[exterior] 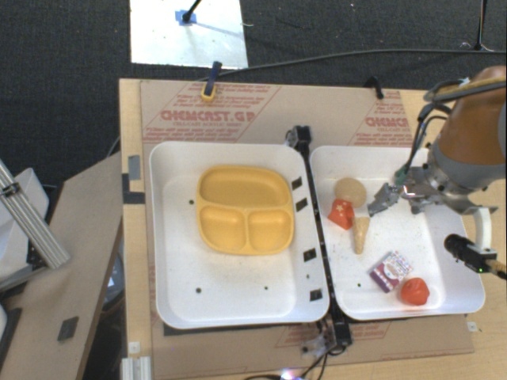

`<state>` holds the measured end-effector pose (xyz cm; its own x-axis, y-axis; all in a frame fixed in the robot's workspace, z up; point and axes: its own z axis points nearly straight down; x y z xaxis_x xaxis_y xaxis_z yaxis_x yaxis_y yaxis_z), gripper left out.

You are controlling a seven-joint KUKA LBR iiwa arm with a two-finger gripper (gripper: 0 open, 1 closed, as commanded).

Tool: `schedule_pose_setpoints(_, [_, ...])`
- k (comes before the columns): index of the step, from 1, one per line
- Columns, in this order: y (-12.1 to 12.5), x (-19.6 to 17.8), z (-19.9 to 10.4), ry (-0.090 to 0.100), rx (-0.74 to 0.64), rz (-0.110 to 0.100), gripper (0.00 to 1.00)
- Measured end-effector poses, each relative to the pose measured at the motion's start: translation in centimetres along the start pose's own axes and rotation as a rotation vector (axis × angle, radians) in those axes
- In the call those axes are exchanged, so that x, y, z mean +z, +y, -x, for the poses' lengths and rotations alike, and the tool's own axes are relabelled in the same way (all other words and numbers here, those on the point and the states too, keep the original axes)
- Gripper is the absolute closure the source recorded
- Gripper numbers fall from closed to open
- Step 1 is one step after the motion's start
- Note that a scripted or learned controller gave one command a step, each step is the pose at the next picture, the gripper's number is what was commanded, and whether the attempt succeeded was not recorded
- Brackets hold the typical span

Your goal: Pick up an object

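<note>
From my station I see the arm (473,129) reaching in over the right bin (444,303), its gripper (386,199) hanging above the bin's upper half. I cannot tell its state from here. Just to its left sit a tan ball (350,190) and a red block (341,214), with a pale cone (360,233) below them. Nearer the front edge lie a purple packet (390,271) and a red tomato (414,291). The left bin (178,291) holds a yellow divided plate (244,210).
</note>
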<state>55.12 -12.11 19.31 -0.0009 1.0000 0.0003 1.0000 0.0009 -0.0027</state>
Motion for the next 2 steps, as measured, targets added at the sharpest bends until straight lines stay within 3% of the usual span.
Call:
schedule_pose_setpoints(1, [-0.7, 4.7, -0.7, 0.001, -0.001, 0.000, 0.00])
schedule_pose_setpoints(2, [0.3, 9.8, -1.0, 0.001, -0.001, 0.001, 0.00])
